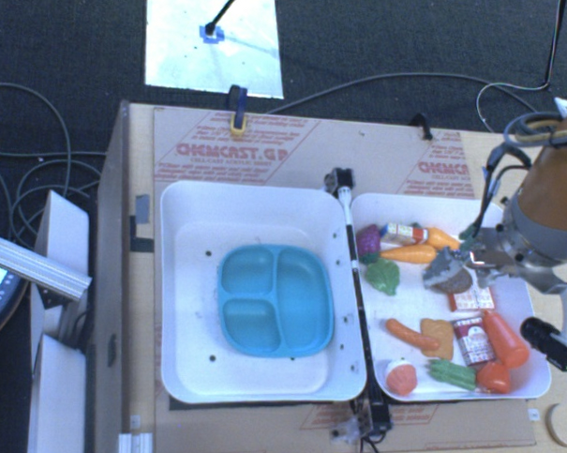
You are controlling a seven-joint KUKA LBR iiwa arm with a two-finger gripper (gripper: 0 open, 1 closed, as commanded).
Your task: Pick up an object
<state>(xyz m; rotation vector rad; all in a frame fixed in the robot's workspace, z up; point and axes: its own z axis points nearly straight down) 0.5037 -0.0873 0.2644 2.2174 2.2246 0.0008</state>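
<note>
My grey arm with its orange band [557,191] comes in over the right-hand shallow white bin [538,377], bent down so that my pincer [450,272] hangs low over that bin's middle. A crumpled grey lump [446,270] sits right at its tip; whether the pincer is gripping it, or is open or closed at all, I cannot tell from this slant.

Taking that right-hand bin as the mark: to its left, touching along the shared rim, lies the other shallow white bin [182,292], which holds a light blue plastic plate with three compartments [276,300]. Both bins rest on the cardboard-topped counter [268,150].

Inside the right-hand bin, toy foods crowd together. At its far side lie an orange carrot [409,254] and a purple piece [368,241]; just under them, a green leafy piece [383,276]. At its near side lie a smaller orange carrot [406,331], a tan biscuit-like slab [437,336], a red bottle-shaped piece [504,338], a green pod [453,374] and a round red-and-white slice [401,377].
</note>
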